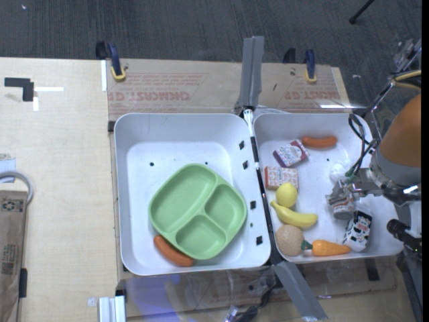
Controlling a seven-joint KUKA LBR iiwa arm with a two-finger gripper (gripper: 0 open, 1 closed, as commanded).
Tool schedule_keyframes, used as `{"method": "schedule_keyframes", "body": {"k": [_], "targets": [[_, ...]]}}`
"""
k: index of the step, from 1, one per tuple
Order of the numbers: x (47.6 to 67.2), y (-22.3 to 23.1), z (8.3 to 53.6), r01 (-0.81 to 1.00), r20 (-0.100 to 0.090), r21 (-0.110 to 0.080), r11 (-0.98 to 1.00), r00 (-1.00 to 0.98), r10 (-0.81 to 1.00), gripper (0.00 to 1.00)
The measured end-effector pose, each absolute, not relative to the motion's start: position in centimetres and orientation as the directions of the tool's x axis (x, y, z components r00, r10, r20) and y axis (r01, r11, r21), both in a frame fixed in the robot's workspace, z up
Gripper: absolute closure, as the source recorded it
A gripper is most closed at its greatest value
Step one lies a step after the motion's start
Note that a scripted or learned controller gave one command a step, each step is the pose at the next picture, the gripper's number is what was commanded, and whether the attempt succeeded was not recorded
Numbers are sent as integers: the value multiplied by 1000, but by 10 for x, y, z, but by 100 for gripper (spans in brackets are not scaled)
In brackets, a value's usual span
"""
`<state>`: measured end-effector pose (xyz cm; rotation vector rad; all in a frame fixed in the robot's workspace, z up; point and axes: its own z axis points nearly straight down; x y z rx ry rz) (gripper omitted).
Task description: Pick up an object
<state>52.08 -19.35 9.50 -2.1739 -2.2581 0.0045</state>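
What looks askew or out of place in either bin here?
The green plate in the left bin sits turned at an angle, with its lower edge over an orange sausage. In the right bin the food toys lie loosely scattered. Nothing looks spilled or broken.

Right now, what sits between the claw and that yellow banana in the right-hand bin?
Nothing: in the camera view the stretch of white bin floor between the claw and the banana is bare.
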Motion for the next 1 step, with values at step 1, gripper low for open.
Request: {"method": "schedule_keyframes", "body": {"k": [1], "targets": [[530, -148, 215, 998, -1, -6, -64, 64, 998, 100]]}}
